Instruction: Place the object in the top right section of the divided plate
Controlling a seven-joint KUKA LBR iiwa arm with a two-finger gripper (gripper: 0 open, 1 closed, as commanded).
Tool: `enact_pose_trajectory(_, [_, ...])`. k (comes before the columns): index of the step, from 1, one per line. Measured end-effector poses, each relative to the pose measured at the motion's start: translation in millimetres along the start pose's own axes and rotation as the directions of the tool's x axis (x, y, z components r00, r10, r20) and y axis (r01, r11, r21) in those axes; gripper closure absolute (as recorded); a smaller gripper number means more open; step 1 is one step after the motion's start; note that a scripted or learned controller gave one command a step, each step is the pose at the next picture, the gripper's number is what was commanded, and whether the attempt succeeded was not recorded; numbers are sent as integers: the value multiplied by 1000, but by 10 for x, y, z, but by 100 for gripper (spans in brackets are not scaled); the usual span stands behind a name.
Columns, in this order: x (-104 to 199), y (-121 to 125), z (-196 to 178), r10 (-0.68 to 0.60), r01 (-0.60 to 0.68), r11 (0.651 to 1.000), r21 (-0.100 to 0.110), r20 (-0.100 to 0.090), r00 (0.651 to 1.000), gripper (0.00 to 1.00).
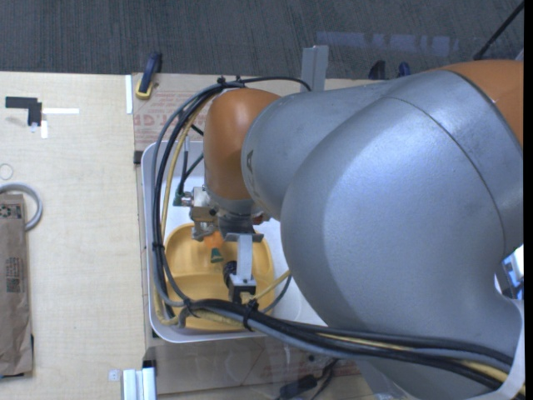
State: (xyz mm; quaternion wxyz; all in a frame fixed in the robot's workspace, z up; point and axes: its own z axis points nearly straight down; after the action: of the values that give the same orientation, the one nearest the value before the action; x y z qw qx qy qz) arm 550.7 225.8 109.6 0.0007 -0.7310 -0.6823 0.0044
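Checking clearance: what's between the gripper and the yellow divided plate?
In the camera view, the gripper hangs over the yellow divided plate. A small green object lies on the plate just left of it; otherwise the plate surface there is bare.

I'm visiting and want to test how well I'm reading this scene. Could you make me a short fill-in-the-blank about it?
1. The plate under the gripper is ____ in colour.
2. The plate lies inside a shallow ____ bin.
3. The band above the arm's wrist is ____.
4. The brown paper bag lies on the wooden bench, at the view's ____ edge.

Missing words: yellow; white; orange; left
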Motion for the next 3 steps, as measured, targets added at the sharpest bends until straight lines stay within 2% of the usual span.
enact_pose_trajectory(1, [120, 755, 9, 737, -737, 676, 1, -25, 676, 100])
enact_pose_trajectory(2, [69, 377, -6, 675, -676, 737, -19, -41, 737, 100])
enact_pose_trajectory(3, [18, 13, -146, 340, -340, 941, -2, -3, 941, 100])
